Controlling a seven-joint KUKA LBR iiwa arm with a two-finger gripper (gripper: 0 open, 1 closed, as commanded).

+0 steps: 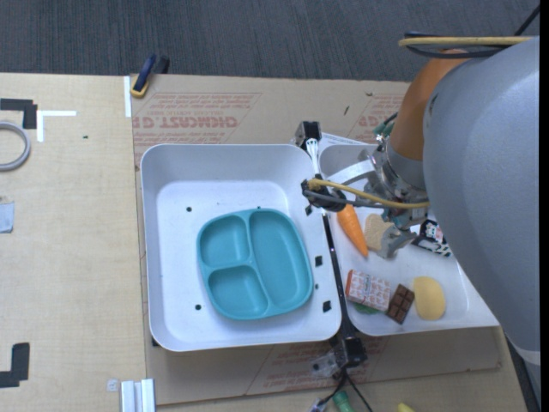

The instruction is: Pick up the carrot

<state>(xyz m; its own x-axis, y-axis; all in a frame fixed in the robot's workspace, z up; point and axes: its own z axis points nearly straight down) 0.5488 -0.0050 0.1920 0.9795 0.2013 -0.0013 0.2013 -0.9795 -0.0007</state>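
The orange carrot (352, 230) lies in the right bin (467, 303), near its left wall, pointing toward the front. My gripper (391, 237) hangs low over the bin just right of the carrot, above a beige food piece (374, 227). Nothing is visibly held. The grey arm covers the bin's right and back parts.
The left bin (163, 230) holds a teal divided plate (255, 263). In the right bin's front lie a small red-and-white box (368, 288), a brown chocolate bar (401, 303) and a yellow lemon-like piece (429, 298). A black-and-white item (433, 237) sits beside the gripper.
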